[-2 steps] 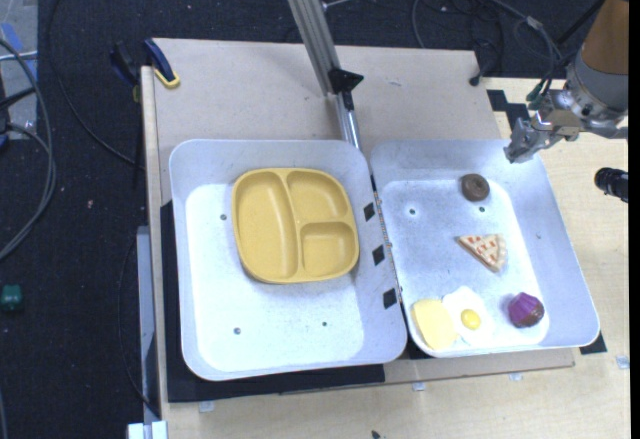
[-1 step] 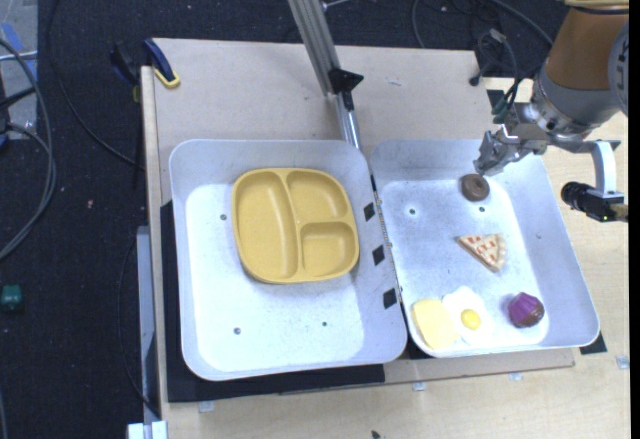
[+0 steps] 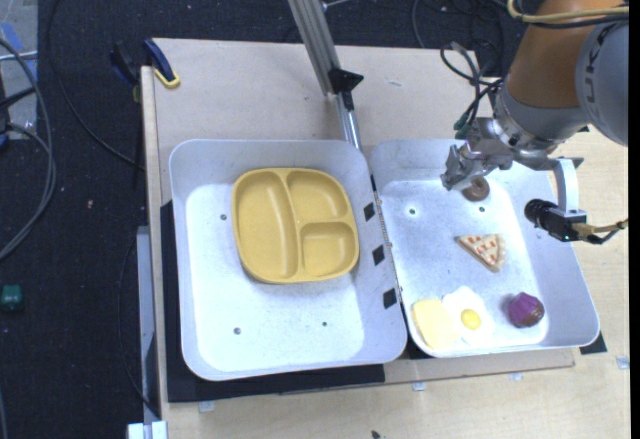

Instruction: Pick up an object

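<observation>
Right bin (image 3: pixel 575 292), near edge: cheese slice (image 3: pixel 431 322), fried egg (image 3: pixel 467 310), purple piece (image 3: pixel 526 309). Mid-bin: pizza slice (image 3: pixel 483 249). Far end: hand (image 3: pixel 470 179) low over a small brown piece (image 3: pixel 476 190); finger state cannot be told. Left bin (image 3: pixel 200 267): yellow divided plate (image 3: pixel 295 224).

bench (image 3: pixel 250 87) – pale wood | floor (image 3: pixel 80 7) – dark carpet, black cables (image 3: pixel 70 97) | metal pole (image 3: pixel 310 17) slanting

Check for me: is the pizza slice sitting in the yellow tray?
No, the pizza slice lies on the floor of the right bin, while the yellow tray sits in the left bin.
</observation>
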Robot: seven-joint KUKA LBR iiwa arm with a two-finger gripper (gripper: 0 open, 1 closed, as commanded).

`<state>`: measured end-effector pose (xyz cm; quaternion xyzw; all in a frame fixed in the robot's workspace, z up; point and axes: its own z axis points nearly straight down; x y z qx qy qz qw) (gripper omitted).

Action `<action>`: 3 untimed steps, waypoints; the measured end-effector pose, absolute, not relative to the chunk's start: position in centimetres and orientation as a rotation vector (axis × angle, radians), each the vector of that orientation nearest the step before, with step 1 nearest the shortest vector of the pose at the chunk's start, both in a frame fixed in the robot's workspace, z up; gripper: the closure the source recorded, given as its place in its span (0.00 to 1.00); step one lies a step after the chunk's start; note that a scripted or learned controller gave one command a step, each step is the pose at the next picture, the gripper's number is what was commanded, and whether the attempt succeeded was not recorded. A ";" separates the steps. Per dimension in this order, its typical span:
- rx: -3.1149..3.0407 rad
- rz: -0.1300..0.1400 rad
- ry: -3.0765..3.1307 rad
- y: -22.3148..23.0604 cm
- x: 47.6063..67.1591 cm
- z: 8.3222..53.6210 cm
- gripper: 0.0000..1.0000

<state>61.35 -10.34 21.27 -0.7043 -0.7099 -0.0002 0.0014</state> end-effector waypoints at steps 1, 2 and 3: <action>-2.212 0.001 -2.227 -5.6 59.3 20.6 1.00; -2.210 0.001 -2.228 0.1 57.7 20.2 1.00; -2.209 -0.001 -2.230 6.1 56.0 21.2 1.00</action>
